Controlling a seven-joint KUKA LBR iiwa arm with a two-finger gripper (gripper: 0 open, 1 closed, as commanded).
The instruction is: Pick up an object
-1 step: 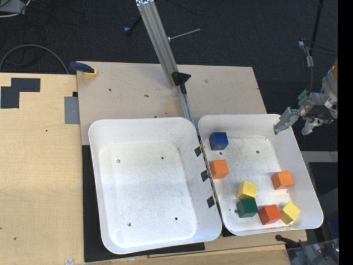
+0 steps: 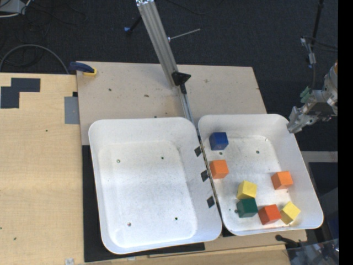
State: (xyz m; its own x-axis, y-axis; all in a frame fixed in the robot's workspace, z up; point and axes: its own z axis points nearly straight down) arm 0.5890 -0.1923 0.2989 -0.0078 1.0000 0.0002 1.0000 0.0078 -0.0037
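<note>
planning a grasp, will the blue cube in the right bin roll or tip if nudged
The blue cube sits flat with square faces, so it probably slides instead of rolling. It looks rigid. With open floor around it, a nudge likely meets nothing.

No text, label, brand, number or sign can be read anywhere: none on the two white bins [image 2: 144, 127], the coloured blocks [image 2: 219, 141], or the tabletop [image 2: 138, 90].
</note>
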